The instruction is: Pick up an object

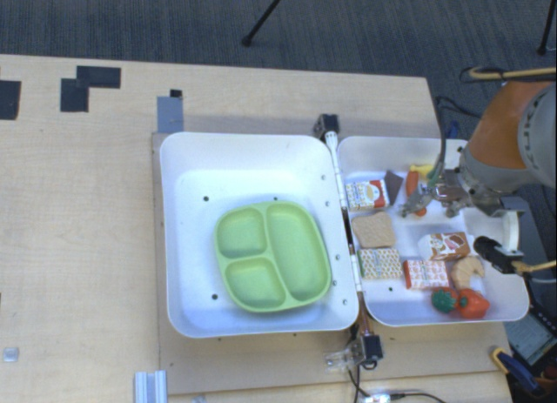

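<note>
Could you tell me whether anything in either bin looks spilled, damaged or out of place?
Nothing stands out. The green divided plate lies flat in the left bin; the small food items are loosely clustered inside the right bin, none over its rim.

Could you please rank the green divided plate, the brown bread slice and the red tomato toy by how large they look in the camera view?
1. green divided plate, by far the largest.
2. brown bread slice.
3. red tomato toy, which looks a little smaller than the slice.

printed packets in the right bin, lettering too small to read, no other legible text
</note>
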